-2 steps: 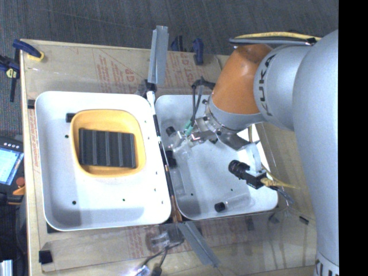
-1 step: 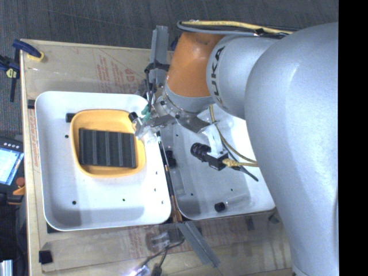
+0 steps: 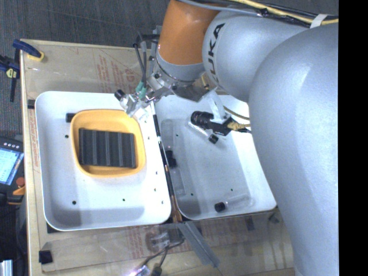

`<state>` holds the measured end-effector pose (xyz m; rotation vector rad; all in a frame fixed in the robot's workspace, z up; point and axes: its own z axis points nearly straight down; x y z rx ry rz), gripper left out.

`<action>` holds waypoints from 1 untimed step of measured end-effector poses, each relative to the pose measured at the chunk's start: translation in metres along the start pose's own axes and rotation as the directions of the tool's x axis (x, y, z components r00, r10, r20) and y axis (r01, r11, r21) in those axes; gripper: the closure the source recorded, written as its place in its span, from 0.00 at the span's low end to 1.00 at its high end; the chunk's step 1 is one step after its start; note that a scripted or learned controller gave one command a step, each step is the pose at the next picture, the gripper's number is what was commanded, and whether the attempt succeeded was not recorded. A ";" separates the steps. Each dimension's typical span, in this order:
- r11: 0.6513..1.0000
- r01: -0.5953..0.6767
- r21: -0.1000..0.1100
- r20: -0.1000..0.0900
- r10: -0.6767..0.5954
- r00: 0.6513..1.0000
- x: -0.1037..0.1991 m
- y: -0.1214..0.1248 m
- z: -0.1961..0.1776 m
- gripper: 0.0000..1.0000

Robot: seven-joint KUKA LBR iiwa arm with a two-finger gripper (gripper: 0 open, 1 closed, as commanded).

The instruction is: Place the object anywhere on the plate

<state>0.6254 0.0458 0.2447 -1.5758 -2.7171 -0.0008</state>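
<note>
A yellow plate [image 3: 76, 140] lies in the left bin [image 3: 52, 200], toward its back. A dark grey ridged block [image 3: 108, 148] rests flat in the plate's middle. My gripper [image 3: 132, 103] hovers over the plate's back right corner, close to the wall between the two bins, and is apart from the block. The grey arm with its orange band [image 3: 184, 33] comes in from the right and hides the back of the right bin.
The right bin [image 3: 201, 180] holds a small black piece [image 3: 219, 207] near its front wall. Another small black piece [image 3: 171, 161] sits at the divide between the bins. Blue clamps [image 3: 26, 49] grip the bench's back left corner.
</note>
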 end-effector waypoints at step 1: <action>1.000 0.000 0.000 0.000 0.000 1.000 0.000 0.000 0.000 0.00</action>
